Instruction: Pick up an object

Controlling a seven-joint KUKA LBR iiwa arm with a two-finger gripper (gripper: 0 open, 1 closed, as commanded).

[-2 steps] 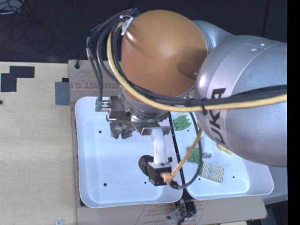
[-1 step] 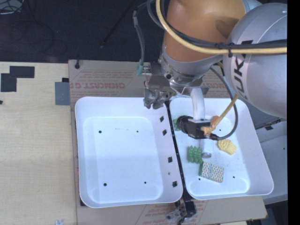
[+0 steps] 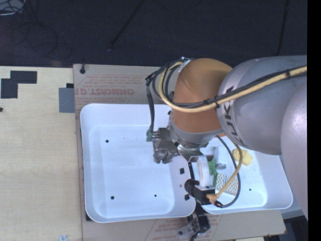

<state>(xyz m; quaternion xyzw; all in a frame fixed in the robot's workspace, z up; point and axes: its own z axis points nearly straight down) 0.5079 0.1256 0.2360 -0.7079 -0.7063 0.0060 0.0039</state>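
Observation:
My gripper [image 3: 161,152] hangs under the orange wrist band, over the right part of the left bin [image 3: 92,159] near the divide between the two bins. Nothing can be seen held in it. In the right bin [image 3: 273,197] lie a small yellow object [image 3: 237,156], a green object [image 3: 212,166] and a yellow meshed piece [image 3: 228,186], all just right of the gripper. The arm hides much of the right bin.
The large grey arm covers the upper right of the view. Both bins rest on a brown cardboard sheet [image 3: 110,87] on the pale wooden bench [image 3: 35,159]. Dark and grey patches [image 3: 65,99] mark the bench at the left.

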